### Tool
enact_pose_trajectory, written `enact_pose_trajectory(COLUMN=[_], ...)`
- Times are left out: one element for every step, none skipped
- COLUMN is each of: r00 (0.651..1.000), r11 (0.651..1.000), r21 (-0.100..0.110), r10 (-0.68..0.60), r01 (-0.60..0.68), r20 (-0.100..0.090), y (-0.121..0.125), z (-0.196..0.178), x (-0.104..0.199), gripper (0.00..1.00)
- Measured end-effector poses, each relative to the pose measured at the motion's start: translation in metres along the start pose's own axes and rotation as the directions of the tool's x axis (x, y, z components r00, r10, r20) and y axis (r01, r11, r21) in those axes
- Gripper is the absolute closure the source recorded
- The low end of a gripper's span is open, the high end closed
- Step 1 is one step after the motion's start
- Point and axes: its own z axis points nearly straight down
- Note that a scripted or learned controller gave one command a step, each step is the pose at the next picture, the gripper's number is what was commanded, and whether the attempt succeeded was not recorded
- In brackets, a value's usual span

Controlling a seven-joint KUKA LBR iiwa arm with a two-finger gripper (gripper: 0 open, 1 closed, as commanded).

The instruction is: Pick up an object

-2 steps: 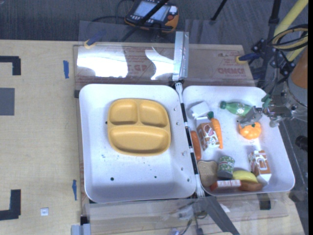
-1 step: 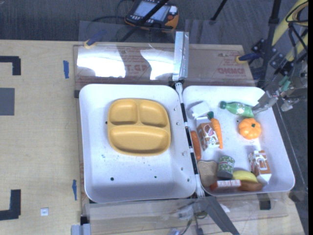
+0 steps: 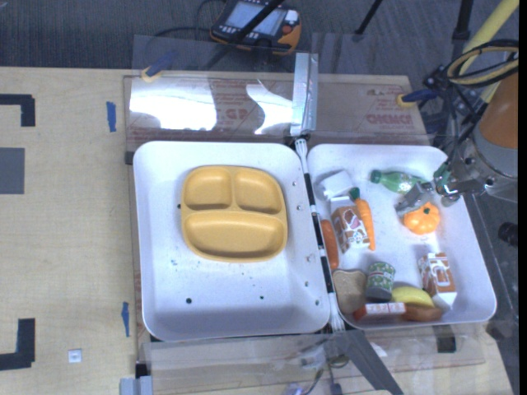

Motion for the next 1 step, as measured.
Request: enact_pose_trajectory(r00=[0.999], r11=[0.999], r21=[-0.031], r10=[0.035], r01=[-0.034], r20=[0.020], y=[0.0261], z=[0.1049], x=[-0.0419], gripper=[0.00])
